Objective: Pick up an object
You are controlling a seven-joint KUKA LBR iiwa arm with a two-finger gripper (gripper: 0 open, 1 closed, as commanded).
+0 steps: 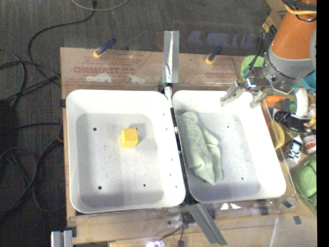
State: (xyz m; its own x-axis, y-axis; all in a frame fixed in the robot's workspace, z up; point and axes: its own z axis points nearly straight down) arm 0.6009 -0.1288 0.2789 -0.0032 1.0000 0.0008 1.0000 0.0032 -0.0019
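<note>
Two white bins stand side by side on the bench. The left bin (77,138) holds one thing, a small yellow block (129,137). The block lies on the floor of the bin, a little left of the middle and nearer to the far wall than to the near one, and it touches no wall.

The right bin (252,153) also holds one thing, a pale green cloth (201,149). The cloth is crumpled and long in shape, and it lies in the left half of this bin, close along the wall beside the left bin. The right half of the floor is bare.

Behind the bins, two clamps with yellow and blue parts sit on the brown board, one (104,47) behind the left bin and one (213,54) behind the right bin.

The one arm (292,40) comes in from the right, with its orange band above the wrist. The gripper (242,95) hangs over the far right corner of the right bin. Its two fingers (230,93) are spread apart and nothing is between them. It is well apart from the cloth and far from the block.

At the right edge of the bench lies a heap of small coloured things, too mixed to count.
</note>
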